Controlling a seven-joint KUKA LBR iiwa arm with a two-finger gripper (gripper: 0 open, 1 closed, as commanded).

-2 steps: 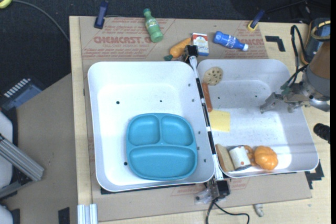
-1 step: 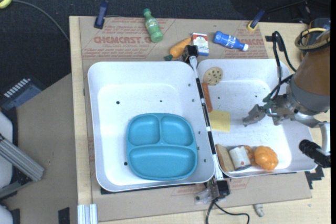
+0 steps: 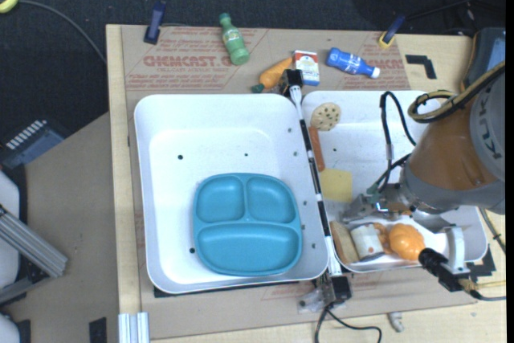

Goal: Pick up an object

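My gripper (image 3: 363,208) hangs low in the right bin (image 3: 377,115), near its front left part, at the end of the grey arm with the orange band (image 3: 450,149). Just below it lie a small white-and-brown cylinder (image 3: 367,240) and an orange round object (image 3: 405,240). A yellow block (image 3: 336,184) sits just left of the gripper. Farther back in the same bin are a round speckled cookie (image 3: 325,116) and a thin brown stick (image 3: 317,150) along the left wall. The arm hides the right side of the bin.
The left bin (image 3: 161,132) holds a blue divided plate (image 3: 247,222). Behind the bins on the bench lie a green bottle (image 3: 234,40), an orange carrot-like toy (image 3: 275,72), a small carton (image 3: 306,67) and a blue bottle (image 3: 351,63).
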